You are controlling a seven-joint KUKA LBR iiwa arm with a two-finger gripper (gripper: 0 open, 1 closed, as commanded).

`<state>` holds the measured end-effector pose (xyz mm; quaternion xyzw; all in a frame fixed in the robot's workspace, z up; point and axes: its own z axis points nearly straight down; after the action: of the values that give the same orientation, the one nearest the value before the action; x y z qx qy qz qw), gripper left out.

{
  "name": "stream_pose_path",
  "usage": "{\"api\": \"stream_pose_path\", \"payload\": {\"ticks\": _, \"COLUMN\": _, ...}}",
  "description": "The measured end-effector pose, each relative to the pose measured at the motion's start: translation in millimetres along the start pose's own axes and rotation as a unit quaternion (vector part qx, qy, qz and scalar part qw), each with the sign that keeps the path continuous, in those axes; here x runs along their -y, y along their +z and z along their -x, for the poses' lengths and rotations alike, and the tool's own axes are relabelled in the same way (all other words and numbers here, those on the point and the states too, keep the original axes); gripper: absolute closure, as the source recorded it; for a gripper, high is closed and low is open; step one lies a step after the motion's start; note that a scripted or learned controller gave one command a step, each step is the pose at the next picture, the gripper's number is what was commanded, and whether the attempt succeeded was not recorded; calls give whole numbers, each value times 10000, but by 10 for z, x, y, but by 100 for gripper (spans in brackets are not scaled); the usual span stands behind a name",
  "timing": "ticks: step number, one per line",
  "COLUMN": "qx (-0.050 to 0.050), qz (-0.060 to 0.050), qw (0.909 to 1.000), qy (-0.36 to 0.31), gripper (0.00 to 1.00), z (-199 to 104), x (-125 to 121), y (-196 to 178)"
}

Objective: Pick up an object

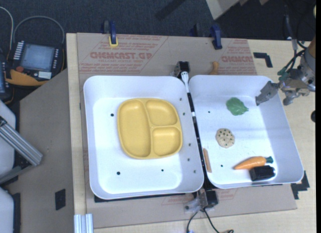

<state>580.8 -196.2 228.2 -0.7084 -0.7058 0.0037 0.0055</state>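
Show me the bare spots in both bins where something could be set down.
Left bin: bare strips all round the yellow plate, widest along the near edge. Right bin: bare floor between the green piece and the cookie, and along its far wall. Crowded by the carrot and black block.

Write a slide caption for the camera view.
Gripper over right bin beside green item; cookie, carrot nearby.
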Motion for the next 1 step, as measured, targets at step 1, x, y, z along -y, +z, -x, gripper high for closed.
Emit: {"api": "stream_pose_path", "payload": {"ticks": 1, "qx": 17, "qz": 69, "qw": 10000, "qy": -19, "gripper": 0, "z": -7, "x": -27, "y": -79}}
